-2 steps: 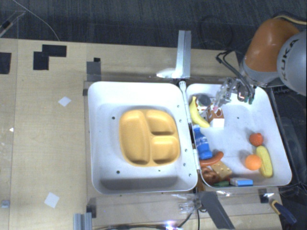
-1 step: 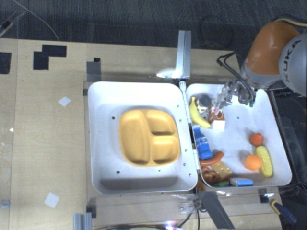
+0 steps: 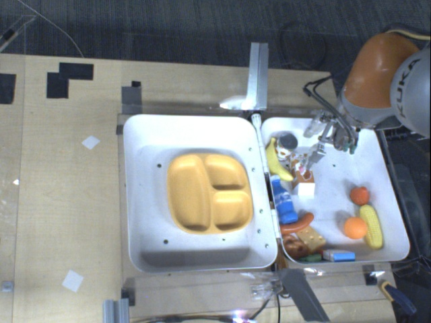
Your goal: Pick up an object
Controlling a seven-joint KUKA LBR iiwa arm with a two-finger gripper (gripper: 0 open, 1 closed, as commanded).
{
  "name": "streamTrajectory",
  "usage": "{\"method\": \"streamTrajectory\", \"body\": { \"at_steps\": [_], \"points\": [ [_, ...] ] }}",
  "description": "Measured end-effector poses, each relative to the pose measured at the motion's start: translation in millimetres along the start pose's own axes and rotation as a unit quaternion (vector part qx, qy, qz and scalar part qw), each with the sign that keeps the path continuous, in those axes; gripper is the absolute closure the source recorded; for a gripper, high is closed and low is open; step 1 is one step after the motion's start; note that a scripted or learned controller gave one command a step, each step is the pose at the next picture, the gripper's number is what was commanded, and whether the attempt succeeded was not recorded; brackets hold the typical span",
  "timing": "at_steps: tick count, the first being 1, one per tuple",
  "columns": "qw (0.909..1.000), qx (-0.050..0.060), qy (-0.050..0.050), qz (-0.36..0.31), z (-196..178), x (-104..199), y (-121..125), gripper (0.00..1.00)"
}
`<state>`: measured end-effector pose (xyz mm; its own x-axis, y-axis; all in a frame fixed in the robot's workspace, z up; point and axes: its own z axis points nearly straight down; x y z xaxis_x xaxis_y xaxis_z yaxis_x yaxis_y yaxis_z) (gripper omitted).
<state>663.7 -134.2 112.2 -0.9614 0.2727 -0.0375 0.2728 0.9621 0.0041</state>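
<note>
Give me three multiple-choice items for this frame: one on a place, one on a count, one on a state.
1. Where does the yellow three-compartment plastic tray lie?
A. left white bin
B. right white bin
C. bare bench

2. How many round orange balls lie in the right white bin?
A. none
B. two
C. five

3. How does the yellow corn cob toy rest?
A. gripped in the hand
B. lying on the bin floor, apart from the hand
C. on the tray

Answers: 1 A, the tray fills the left white bin; 2 B, one by the cob and one above it; 3 B, the hand is near the bin's upper left.
</note>
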Motion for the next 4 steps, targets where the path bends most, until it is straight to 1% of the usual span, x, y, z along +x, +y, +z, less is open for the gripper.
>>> {"method": "streamTrajectory", "body": {
  "at_steps": [1,2,3,4],
  "points": [
    [0.9994,-0.003,-0.012,-0.032,-2,29,-12,0.00],
    [0.9978,0.002,0.012,0.065,-40,11,-10,0.00],
    [0.9997,0.001,0.010,-0.023,1,42,-35,0.00],
    [0.9996,0.003,0.012,0.024,17,133,-91,0.00]
  ]
}}
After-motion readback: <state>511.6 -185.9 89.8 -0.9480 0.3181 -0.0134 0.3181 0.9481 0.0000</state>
